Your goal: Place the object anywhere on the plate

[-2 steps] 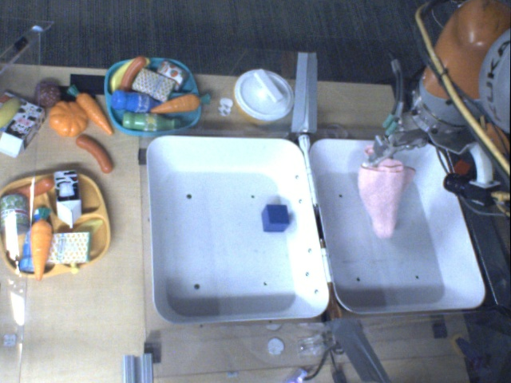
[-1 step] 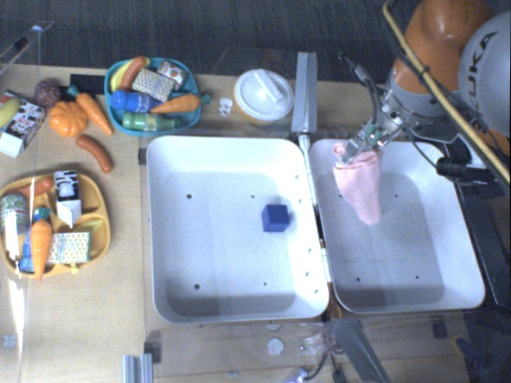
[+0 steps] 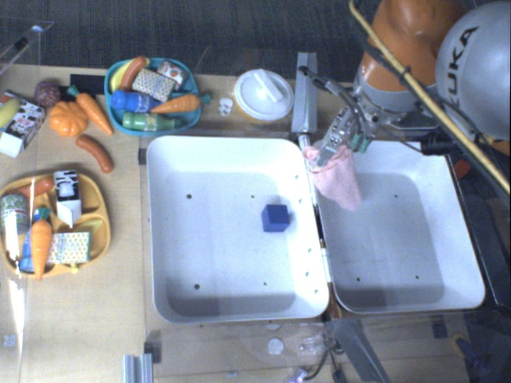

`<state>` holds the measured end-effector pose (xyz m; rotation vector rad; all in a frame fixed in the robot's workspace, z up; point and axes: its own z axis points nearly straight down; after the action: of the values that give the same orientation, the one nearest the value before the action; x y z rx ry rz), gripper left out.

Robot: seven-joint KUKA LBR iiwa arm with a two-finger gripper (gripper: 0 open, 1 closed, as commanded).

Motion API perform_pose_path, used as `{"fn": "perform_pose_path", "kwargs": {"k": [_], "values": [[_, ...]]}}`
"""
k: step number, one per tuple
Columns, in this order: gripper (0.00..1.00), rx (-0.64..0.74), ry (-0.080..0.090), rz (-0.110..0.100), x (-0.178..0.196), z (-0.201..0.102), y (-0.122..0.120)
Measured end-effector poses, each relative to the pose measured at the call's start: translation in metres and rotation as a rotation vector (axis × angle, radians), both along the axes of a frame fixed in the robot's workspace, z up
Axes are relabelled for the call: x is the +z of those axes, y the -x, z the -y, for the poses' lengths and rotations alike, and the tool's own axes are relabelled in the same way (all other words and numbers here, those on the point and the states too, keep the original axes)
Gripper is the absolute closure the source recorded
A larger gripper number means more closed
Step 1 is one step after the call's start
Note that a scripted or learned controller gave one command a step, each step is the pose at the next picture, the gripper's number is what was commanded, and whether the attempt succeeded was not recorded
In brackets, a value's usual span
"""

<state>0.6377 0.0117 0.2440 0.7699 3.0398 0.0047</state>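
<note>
Care is advised: the pink cloth (image 3: 339, 178), seemingly pinched in closed jaws of the gripper (image 3: 342, 140) above the right bin's (image 3: 415, 294) far-left corner, should be carried leftward toward the white plate (image 3: 264, 94).

A dark grey carpeted floor (image 3: 184, 10) is stretching across the twelve o'clock side, ribbed in faint lines. Below it a pale wooden bench (image 3: 80, 309) is filling the nine o'clock half, lying in even, soft light with faint shadows. A clear plastic sheet (image 3: 24, 45) is standing at its eleven o'clock corner. At six o'clock, grey metal brackets (image 3: 137, 367) and dark frame pieces (image 3: 359, 357) are showing along the bench's edge. Toward five o'clock, the ground is sitting in deeper shadow.
</note>
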Motion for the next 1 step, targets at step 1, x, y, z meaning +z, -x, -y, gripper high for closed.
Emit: {"fn": "perform_pose_path", "kwargs": {"k": [1], "values": [[1.0, 0.402, 0.002, 0.001, -0.0101, -0.0548, -0.0087]]}}
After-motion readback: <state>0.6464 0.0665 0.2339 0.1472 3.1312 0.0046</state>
